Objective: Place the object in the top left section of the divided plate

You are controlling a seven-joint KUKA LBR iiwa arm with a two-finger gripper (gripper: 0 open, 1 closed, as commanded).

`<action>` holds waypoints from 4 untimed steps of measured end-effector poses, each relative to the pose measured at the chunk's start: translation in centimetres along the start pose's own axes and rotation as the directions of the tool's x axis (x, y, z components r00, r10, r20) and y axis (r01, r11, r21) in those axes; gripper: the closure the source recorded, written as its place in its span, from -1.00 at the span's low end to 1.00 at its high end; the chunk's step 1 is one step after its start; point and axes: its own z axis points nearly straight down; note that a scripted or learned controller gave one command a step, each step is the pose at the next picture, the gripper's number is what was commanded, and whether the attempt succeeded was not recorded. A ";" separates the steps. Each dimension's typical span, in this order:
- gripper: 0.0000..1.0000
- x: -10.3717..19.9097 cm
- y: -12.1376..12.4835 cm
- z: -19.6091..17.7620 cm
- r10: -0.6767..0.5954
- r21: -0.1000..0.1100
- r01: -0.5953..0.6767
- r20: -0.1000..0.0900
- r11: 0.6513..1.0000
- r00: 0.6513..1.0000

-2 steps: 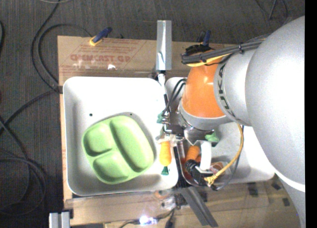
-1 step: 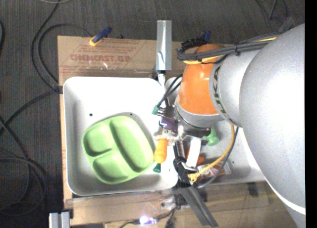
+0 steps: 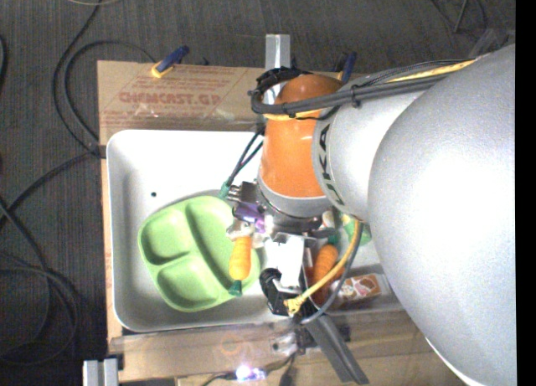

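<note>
Orange carrot [image 3: 240,259] at green divided plate's [image 3: 180,246] right rim, end effector [image 3: 251,229] grip unclear

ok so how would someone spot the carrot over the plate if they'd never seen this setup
Start at the white bin on the left and find the green divided plate in it. At the plate's right edge, just under the arm's wrist, hangs the carrot. It is a small orange stick with a green tip at its lower end, the one orange thing against the green plate.
</note>
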 end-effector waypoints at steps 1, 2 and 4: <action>1.00 6.9 1.0 -7.2 -0.045 -0.003 0.045 0.001 0.999 0.999; 1.00 7.3 -0.4 -18.8 -0.128 -0.005 0.128 0.001 0.992 0.992; 1.00 8.3 0.3 -5.6 -0.175 -0.001 0.175 0.001 0.985 0.985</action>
